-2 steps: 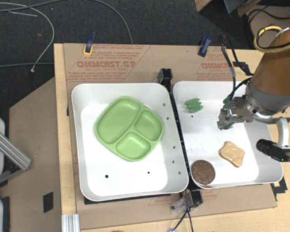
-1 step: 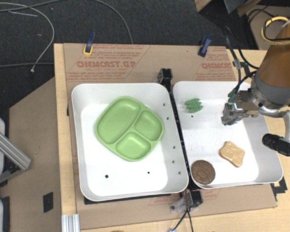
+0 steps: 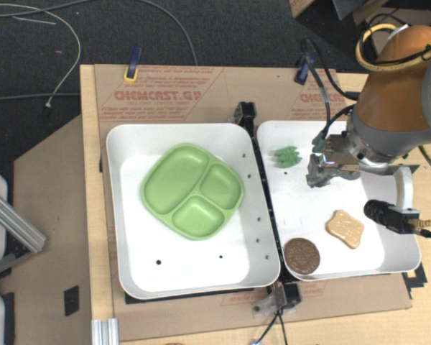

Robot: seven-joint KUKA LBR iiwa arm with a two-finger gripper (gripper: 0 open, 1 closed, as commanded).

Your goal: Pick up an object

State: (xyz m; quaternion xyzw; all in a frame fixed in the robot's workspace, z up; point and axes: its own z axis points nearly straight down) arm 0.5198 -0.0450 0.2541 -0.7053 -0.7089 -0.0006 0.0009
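Approach step, nothing grasped yet. Gripper [image 3: 320, 172] hangs low over right bin [image 3: 294, 214], just right of the green piece [image 3: 287, 156]; fingers look narrow, nothing between them. Toast [image 3: 345, 228] and brown disc [image 3: 302, 256] lie nearer the front, apart from it. Next move likely: pick a target, open, centre, descend. Arm enters from right, wrist pointing down-left. Green tray [image 3: 192, 190] sits in left bin [image 3: 129, 192].

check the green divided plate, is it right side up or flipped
Right side up: the green divided plate shows three hollow compartments facing the camera, lying in the left bin.
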